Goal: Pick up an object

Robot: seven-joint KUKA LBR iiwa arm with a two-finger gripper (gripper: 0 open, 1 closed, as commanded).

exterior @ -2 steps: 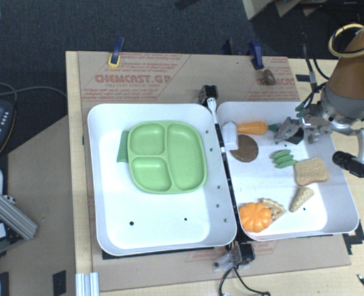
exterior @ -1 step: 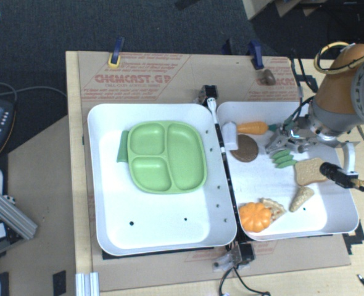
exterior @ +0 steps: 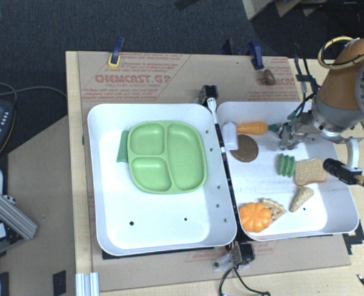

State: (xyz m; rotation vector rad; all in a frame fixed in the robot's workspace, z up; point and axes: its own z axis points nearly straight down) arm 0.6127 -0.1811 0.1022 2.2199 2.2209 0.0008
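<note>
Carrot (exterior: 252, 128) lies at the far end of the right bin (exterior: 336, 224), just left of the tool (exterior: 289, 135). We honestly can't tell how open the tool is or if it's got anything. Brown disc (exterior: 246, 148), bread slice (exterior: 310, 172) and pumpkin (exterior: 256, 216) share that bin, and a green plate (exterior: 167, 156) sits in the left bin (exterior: 108, 165).

Left bin (exterior: 108, 184): white, with a few small dark dots on its floor.
Right bin (exterior: 339, 217): white.
Divided plate (exterior: 167, 156): plain light green.
Flat piece (exterior: 121, 147) under the plate's edge: darker green.
Carrot (exterior: 253, 128): orange.
Disc (exterior: 246, 148): brown.
Ribbed piece (exterior: 285, 164): dark green, ridged in stripes.
Bread slice (exterior: 310, 172): tan.
Wedge (exterior: 301, 198): pale tan.
Pumpkin (exterior: 256, 216): bright orange.
Worktop (exterior: 139, 91): pale beige board with red printed lettering.
Clamps: one yellow (exterior: 115, 59), one blue (exterior: 255, 54).
Arm (exterior: 342, 85): grey with an orange band.
</note>
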